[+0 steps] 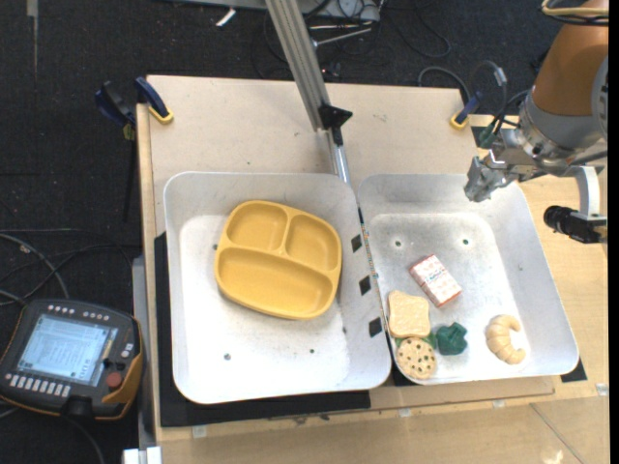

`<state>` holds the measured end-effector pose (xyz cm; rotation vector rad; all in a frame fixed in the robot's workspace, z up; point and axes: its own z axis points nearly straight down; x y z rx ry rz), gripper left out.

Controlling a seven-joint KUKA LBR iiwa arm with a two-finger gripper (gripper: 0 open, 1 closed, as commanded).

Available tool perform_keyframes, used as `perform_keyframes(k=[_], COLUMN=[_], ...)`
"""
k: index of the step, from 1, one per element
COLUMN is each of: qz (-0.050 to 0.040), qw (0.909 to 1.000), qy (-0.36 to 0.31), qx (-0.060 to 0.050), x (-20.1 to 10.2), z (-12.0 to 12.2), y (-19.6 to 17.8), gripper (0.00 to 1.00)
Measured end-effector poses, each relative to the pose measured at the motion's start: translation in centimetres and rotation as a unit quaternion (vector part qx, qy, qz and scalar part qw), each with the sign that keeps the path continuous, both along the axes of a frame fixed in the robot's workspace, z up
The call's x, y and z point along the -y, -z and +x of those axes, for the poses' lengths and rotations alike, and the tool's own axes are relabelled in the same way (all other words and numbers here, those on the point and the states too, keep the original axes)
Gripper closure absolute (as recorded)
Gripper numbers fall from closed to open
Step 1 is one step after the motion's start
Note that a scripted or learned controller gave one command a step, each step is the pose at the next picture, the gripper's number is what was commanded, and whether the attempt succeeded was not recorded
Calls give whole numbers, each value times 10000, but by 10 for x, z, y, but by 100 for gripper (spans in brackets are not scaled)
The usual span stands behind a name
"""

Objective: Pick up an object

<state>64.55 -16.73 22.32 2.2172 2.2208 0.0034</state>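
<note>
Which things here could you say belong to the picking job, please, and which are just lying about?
Job:
end effector
small carton
bread slice
cookie
green toy
croissant

Lying about:
yellow divided plate
teach pendant
clamps

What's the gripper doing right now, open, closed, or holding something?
Gripper: cannot be told; it hangs over the far right corner of the right-hand shallow white bin, with nothing visibly held.

A handheld control pendant [68,354] with a lit screen rests on the dark floor [68,162] left of the counter [242,114]. Two yellow-tipped clamps [153,104] grip the counter's far corners, cables [348,13] trailing beyond.
</note>
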Motion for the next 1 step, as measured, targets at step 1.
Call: perform_keyframes(k=[1], qz=[8], qw=[10000], qy=[-31], qx=[-1], x=[-50], z=[13], y=[-2], gripper=[100])
